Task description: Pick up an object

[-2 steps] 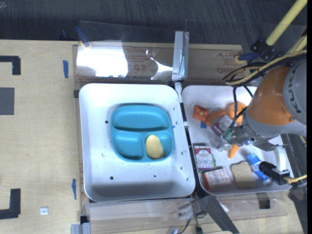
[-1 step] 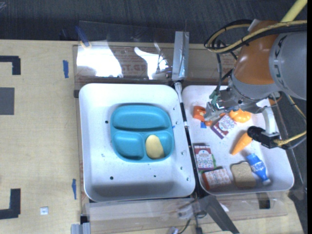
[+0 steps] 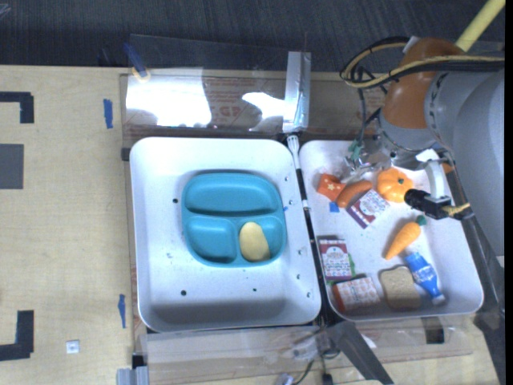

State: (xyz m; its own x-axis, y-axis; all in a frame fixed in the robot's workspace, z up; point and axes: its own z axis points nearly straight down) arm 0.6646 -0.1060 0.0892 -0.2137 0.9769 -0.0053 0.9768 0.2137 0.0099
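since we cannot tell how the gripper (image 3: 365,157) is set, we are lowering it slowly over the sausage (image 3: 355,192) just below, avoiding the orange (image 3: 392,184) beside it.

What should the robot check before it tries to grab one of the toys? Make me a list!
1. End effector is above the right bin, at its top end: ok.
2. Fingers open or shut: cannot tell, the wrist hides them.
3. Holding something already: cannot tell.
4. Toys to choose from in the right bin: ok. There is an orange ball, a carrot, a blue bottle and a bread slice.
5. Room around a toy: not ok near the end effector, things crowd together there; the carrot lies more apart.
6. Left bin holds a blue tray with a yellow lemon: ok, out of the way.
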